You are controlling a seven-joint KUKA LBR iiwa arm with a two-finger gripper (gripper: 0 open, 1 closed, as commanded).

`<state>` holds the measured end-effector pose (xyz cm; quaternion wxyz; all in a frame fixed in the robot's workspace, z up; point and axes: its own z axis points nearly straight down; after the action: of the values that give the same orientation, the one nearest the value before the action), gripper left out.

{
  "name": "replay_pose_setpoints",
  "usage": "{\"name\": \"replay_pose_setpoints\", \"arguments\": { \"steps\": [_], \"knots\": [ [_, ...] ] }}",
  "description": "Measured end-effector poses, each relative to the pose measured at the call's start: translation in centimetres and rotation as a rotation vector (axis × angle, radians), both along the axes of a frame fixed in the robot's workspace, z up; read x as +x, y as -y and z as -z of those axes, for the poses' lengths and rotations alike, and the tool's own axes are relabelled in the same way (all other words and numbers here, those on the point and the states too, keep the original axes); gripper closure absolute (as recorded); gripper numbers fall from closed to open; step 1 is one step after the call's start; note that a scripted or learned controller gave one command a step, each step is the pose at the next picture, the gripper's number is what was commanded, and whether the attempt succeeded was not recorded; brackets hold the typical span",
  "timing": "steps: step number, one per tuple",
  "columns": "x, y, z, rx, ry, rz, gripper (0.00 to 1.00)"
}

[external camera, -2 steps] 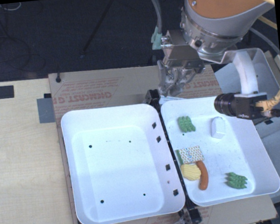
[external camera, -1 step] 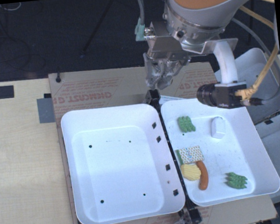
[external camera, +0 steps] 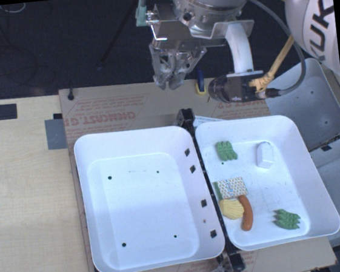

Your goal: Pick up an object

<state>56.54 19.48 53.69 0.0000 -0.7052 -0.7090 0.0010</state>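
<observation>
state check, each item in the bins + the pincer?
pincer: raised behind the bins, holding nothing visible
green ridged piece: lying loose, right bin
white piece: lying loose
patterned packet: flat
yellow piece: touching sausage
sausage: lying flat
green pods: lying loose

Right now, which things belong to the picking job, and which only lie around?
For the job:
gripper
orange sausage
yellow piece
checkered packet
two green toys
white object

Lying around:
left bin
cardboard sheet
</observation>
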Motion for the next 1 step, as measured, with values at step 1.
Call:
{"name": "replay_pose_setpoints", "arguments": {
  "steps": [1],
  "knots": [
    [1.48, -3.35, 4.83, -0.002, -0.008, 0.002, 1.00]
  ]
}}
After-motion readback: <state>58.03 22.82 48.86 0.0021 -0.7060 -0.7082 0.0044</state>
